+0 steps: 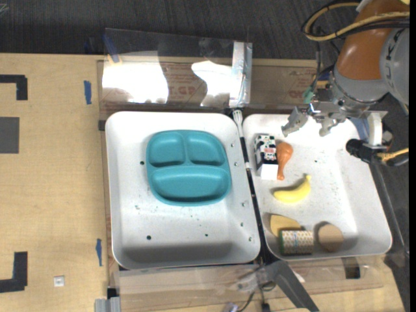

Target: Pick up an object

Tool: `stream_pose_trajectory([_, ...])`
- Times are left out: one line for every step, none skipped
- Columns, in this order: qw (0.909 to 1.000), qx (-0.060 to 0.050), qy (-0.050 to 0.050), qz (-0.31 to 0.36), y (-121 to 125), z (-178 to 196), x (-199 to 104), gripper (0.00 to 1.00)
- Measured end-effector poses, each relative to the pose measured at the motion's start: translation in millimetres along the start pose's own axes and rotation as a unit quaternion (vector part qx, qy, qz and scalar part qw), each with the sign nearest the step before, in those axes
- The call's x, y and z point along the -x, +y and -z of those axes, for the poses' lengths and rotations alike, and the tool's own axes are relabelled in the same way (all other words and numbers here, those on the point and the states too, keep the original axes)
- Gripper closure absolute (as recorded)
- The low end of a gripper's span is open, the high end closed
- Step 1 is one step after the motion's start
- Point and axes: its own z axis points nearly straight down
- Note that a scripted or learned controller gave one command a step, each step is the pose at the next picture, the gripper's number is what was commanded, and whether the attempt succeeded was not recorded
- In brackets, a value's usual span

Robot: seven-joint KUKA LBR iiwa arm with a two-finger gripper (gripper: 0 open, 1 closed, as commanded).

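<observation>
gripper (308, 123) spread above right bin's (364, 194) far edge

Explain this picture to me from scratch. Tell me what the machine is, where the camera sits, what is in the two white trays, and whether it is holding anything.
The machine is a robot arm, grey with an orange band, reaching in from the right of the picture. At its end is a two-finger gripper, the part that grasps. The single camera is fixed above the bench and looks down at a slant.

Two shallow white bins sit side by side. The left bin holds a teal divided plate. The right bin holds a toy banana, an orange carrot-like toy, a small black and white boxed item, a patterned roll and a brown round piece.

The gripper hangs over the far edge of the right bin with its fingers spread and nothing between them, so it holds nothing.
</observation>
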Motion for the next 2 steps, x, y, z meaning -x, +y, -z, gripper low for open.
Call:
stream_pose_trajectory([0.9981, 0.003, -0.001, -0.062, 1.2, 31.2, 25.5, 0.0])
stream_pose_trajectory([0.9997, 0.003, -0.002, -0.025, 25.2, 73.6, 23.5, 0.0])
